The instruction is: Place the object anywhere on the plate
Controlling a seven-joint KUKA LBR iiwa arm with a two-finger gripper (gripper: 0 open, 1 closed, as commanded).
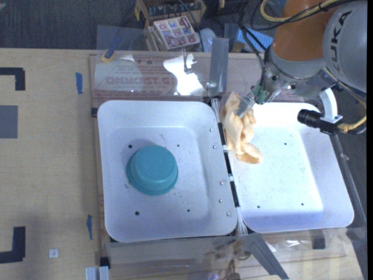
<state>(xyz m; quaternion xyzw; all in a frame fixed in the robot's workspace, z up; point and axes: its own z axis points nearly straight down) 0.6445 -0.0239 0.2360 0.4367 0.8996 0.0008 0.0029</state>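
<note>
Gripper [252, 100]: two-finger, on grey arm [344, 39] with orange band, reaching in from the right; positioned over the upper left corner of the right bin [303, 174]; fingers pinched on the top of the object. Object [242, 133]: pale yellow-tan, soft and crumpled, cloth-like; hangs down from the fingers, lower end near the bin floor beside the divider between bins; contact with the floor cannot be told. Plate [152, 169]: teal, round, lying in the middle of the left bin [116, 127], well apart from the object.
</note>
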